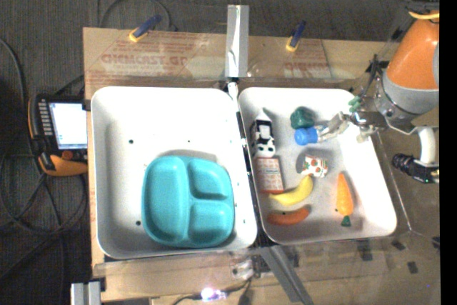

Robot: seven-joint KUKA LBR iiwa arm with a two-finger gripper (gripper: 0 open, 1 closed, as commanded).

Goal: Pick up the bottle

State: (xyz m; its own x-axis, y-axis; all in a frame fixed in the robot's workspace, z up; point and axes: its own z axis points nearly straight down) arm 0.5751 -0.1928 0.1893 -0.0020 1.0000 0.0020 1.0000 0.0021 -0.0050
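Where the worktop point(96, 264) edge lies nearest the camera, the left bin point(114, 118) holds a turquoise compartment tray point(189, 200) in its near half, with one large section and two smaller ones. The right bin point(371, 221) holds the remaining items. Nearest its front wall lies a red chili pepper point(288, 216), touching a yellow banana point(294, 193) just behind it. A carrot point(345, 198), green end toward the front wall, lies to the right of both, apart from them. Behind the banana rests a small white object with red and green marks point(313, 166); its type cannot be told. Along the left wall lies the bottle point(266, 157) on its side, black cap pointing to the far wall, with a black-and-white patterned upper body and a reddish label lower down; the label text is too small to read. Farther back sit a blue cup-like piece point(306, 136) and a dark green object point(302, 116), touching. The tool point(341, 123) hangs over the far right part of this bin, well apart from the bottle; whether its fingers are apart or together cannot be told. On the far worktop surface, faded red lettering is illegible. Two blue-and-yellow clamps point(144, 28) point(296, 35) sit at the far edge. A teach pendant point(61, 132) with a lit screen lies left of the bins.
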